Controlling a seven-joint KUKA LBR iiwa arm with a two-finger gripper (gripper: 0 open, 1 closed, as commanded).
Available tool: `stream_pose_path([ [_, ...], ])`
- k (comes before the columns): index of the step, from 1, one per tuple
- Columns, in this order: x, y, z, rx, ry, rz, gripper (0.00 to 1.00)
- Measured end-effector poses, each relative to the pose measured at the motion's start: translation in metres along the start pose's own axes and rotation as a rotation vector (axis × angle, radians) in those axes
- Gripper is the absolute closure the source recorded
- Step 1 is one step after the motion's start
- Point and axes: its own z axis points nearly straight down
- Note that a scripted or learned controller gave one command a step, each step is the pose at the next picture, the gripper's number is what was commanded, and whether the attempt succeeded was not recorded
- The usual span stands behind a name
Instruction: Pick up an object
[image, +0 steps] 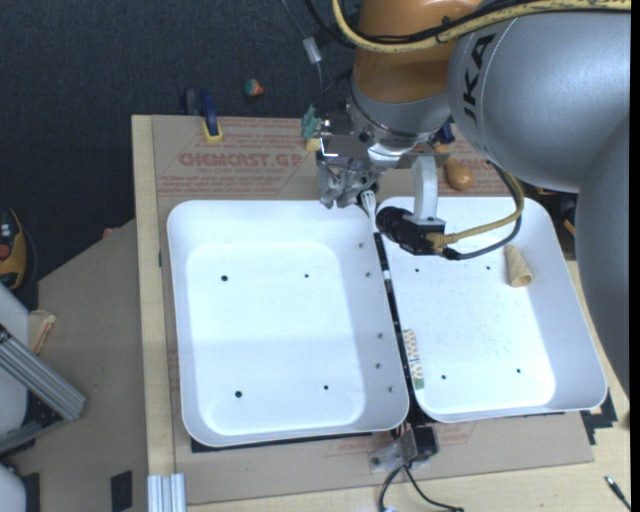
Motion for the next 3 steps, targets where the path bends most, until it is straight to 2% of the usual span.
stream_pose_path([
  [1,-0.099,-0.016,-0.048,-0.02,-0.002,0.012,1.0],
  [2,-0.076,0.013,0.011,-0.006,0.001,0.0,1.0],
  [3,-0.024,-0.011,-0.173,-0.036,0.006,-0.004,1.0],
])
